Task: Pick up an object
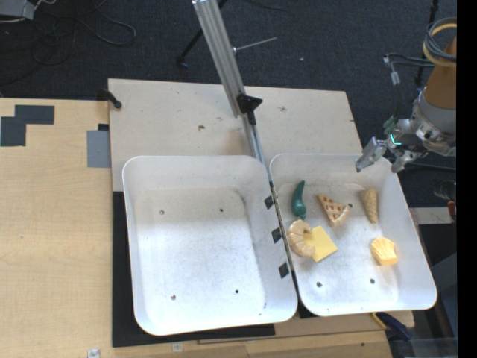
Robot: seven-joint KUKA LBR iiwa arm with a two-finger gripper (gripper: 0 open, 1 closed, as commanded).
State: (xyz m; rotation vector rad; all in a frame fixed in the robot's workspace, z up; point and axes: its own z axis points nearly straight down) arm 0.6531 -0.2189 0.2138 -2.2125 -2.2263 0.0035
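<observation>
Two shallow white plastic bins, the left one (197, 245) speckled with small dark dots and the right one (402, 289) likewise, sit on a pale beige board (179, 118). In the right bin lie a dark green curved pepper-like piece (299, 197), a tan wedge with a reddish-brown criss-cross pattern (334, 209), a plain beige cone (370, 204), a bright yellow ridged lump (384, 251), a yellow flat block (323, 244) and a cream, brown-flecked round piece (300, 237). The arm (441, 88) shows orange above grey metal.

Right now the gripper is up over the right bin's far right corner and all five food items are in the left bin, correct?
Not quite: the camera view shows the five food items lying in the right bin, not the left. The gripper is indeed over that bin's far right corner.
</observation>
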